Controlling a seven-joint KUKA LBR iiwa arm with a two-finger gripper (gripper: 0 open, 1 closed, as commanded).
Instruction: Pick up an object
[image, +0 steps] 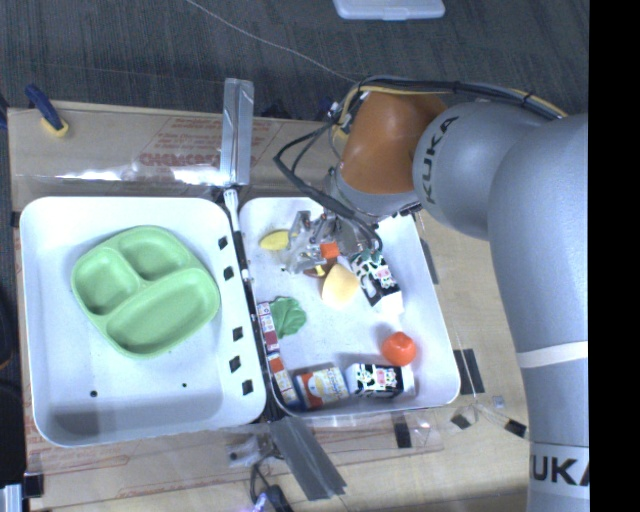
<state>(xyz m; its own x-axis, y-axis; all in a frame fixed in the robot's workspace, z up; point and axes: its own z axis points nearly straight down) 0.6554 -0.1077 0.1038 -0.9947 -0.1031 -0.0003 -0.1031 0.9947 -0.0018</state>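
My gripper reaches down into the upper part of the right bin, under the orange wrist band. Its metal fingers stand among small items: a yellow lemon-like piece just to the left, a pale yellow egg-shaped object just below, and a small orange bit at the tips. A black-and-white cow-print carton lies right of the egg. Lower down lie a green leaf, an orange tomato-like ball, a second cow-print carton and an orange-labelled packet.
The left bin holds a green divided plate. A metal divider post stands between the bins at the back. A red-striped wrapper lies along the right bin's left wall. A blue and yellow clip lies at the bench's far left.
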